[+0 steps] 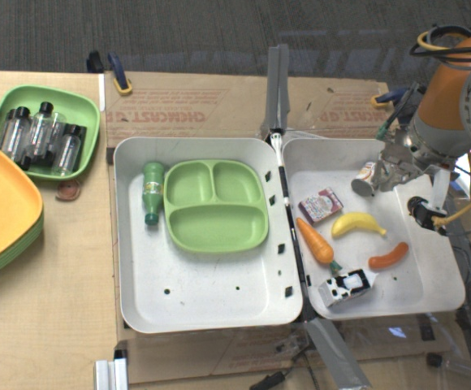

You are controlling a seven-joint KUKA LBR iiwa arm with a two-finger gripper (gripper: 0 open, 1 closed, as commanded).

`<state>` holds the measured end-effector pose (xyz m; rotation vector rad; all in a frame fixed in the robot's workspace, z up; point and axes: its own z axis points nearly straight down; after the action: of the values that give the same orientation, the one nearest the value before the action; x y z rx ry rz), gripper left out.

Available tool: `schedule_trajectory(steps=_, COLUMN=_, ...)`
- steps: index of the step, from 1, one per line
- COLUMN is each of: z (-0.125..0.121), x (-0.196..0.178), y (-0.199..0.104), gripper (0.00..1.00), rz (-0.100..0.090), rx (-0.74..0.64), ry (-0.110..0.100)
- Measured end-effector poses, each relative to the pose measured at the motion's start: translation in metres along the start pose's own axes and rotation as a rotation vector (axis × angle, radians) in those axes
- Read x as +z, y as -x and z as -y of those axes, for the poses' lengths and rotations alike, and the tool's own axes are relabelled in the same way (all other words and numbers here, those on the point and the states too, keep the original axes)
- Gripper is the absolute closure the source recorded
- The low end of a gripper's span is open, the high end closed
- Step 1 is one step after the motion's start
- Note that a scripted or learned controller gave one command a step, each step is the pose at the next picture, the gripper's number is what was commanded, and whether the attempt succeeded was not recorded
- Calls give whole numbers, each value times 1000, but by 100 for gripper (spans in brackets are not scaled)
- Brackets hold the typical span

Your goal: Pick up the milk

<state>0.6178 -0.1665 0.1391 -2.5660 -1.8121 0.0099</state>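
The milk [346, 287] is a small carton with black-and-white cow patches, lying on its side at the near left corner of the right bin [430, 295], close to the near rim. Just beyond it lies one carrot [314, 240], orange, tapered and smooth, slanting along the bin's left wall. To the right of the carrot are one curved yellow banana [359, 225] and one short orange-red sausage-shaped piece [388, 256]. Farther back sits one small purple-and-white box [320, 205], flat on the bin floor.

The gripper [375, 177] hangs at the far side of the right bin, well apart from the milk, and a pale rounded thing shows at its tip; whether the jaws are apart or together I cannot tell.

The left bin [211, 299] holds one green three-part plate [216, 205] of smooth plastic and one green bottle [153, 191] lying beside the plate's left edge.

On the tan surface [49, 315] to the left are a stack of orange-yellow plates [4, 214] and one green square dish [45, 131] holding several dark-capped clear vials.
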Motion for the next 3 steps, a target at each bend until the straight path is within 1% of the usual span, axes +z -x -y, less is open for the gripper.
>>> schedule_trajectory(steps=3, z=0, x=-25, y=1, gripper=100, rz=6, rx=-5, ry=-3)
